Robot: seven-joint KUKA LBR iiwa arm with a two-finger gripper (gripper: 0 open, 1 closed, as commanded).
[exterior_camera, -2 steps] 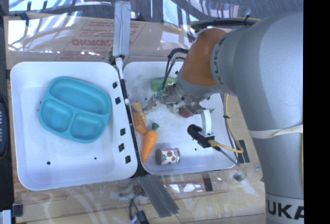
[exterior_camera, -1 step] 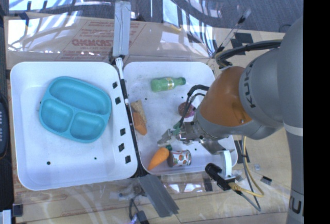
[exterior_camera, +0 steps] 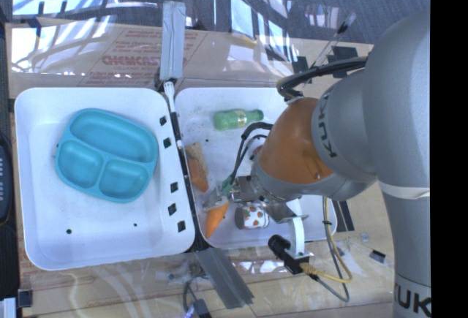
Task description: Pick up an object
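Note:
The right bin (exterior_camera: pixel 219 101) holds a green bottle (exterior_camera: pixel 236 118) lying near its far side, an orange carrot-like piece (exterior_camera: pixel 197 169) along its left wall, a second orange piece (exterior_camera: pixel 214 219) by the near left corner, and a small white cup with spots (exterior_camera: pixel 253 218) on its side. My gripper (exterior_camera: pixel 228 196) hangs low over the near left part of this bin, just above the second orange piece and beside the spotted cup. The arm's orange band and grey wrist cover most of the bin's right half.
The left bin (exterior_camera: pixel 36 163) carries a blue divided plate (exterior_camera: pixel 107 155). A row of black clips (exterior_camera: pixel 174 185) runs along the wall between the bins. Cardboard (exterior_camera: pixel 110 53) lies beyond the bins, and cables trail along the bench's near edge.

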